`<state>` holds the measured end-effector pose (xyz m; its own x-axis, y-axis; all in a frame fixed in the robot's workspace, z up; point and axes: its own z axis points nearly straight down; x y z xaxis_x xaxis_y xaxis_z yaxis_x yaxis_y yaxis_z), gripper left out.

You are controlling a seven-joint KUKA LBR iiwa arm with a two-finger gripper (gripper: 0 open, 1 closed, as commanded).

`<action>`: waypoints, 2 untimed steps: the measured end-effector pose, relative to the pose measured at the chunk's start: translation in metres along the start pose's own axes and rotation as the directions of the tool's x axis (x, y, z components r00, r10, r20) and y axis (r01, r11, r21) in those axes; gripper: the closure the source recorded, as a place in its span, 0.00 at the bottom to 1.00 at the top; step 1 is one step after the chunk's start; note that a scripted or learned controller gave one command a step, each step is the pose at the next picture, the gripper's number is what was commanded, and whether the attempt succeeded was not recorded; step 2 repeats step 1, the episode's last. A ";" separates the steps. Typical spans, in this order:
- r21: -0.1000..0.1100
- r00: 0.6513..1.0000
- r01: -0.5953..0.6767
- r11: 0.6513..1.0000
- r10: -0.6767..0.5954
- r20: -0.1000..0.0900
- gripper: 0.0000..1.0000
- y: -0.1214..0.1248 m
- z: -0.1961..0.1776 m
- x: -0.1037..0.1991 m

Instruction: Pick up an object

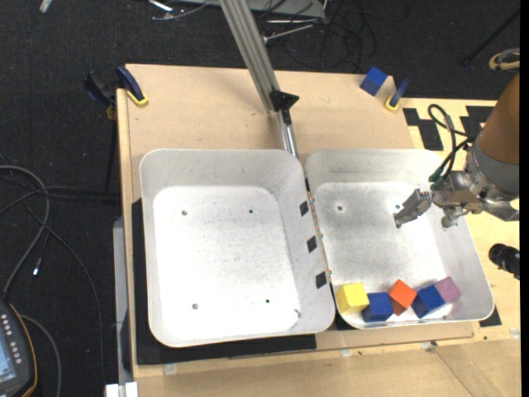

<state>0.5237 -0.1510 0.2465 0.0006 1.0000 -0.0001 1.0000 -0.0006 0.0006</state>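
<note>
The gripper (428, 209) sits at the right of the frame, over the upper right part of the right-hand bin (364, 165). Its two metal fingers stand spread apart, one (409, 208) reaching left and the other pointing down toward the bin's right rim. Nothing shows between them, and the speckled bin floor under them is bare.

Behind the gripper, the grey arm (496, 172) with its orange band enters from the right edge of the frame, with a bundle of cables looping above the wrist.

Judging by this, the pick is not yet done: no object is held, and the gripper is well apart from every block. What is left appears to be moving toward the lower edge of the bin, descending on one block, closing and lifting.

The blocks lie huddled along the bottom rim of the right-hand bin, at the lower right of the frame. From left to right: a yellow block (353, 295), a blue block (378, 306) just beside it, an orange block (402, 294), a second blue block (429, 300), and a pale purple block (447, 289). They are touching or nearly so, which could make a clean grasp harder.

The left-hand bin (165, 168), filling the middle left of the frame, holds nothing but dark speckling.

Outside the bins, a small blue cube (374, 80) rests on the wooden bench (207, 106) near the upper right corner.
</note>
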 end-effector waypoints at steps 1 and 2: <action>0.008 1.000 0.007 1.000 -0.007 -0.003 0.00 0.000 0.072 0.049; 0.008 1.000 0.007 1.000 -0.007 -0.003 0.00 0.000 0.072 0.049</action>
